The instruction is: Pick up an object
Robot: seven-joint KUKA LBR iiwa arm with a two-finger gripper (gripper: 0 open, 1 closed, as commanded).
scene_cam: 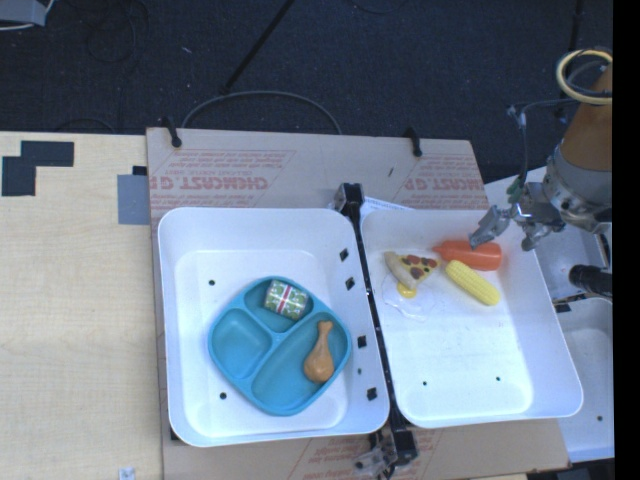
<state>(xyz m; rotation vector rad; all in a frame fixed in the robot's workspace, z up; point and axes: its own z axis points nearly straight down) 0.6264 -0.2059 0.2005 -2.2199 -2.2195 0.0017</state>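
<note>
In the right bin, toward its far side, lie a pizza slice, an orange-red vegetable and a yellow corn cob. My gripper hangs over that bin's far right corner, just up and right of the orange-red vegetable. Its two fingers are spread apart and open, with nothing between them. One fingertip sits close above the vegetable's far end.
The left bin holds a blue divided plate with a small striped can and a brown chicken drumstick on it. A black divider separates the bins. A cardboard sheet lies beneath them.
</note>
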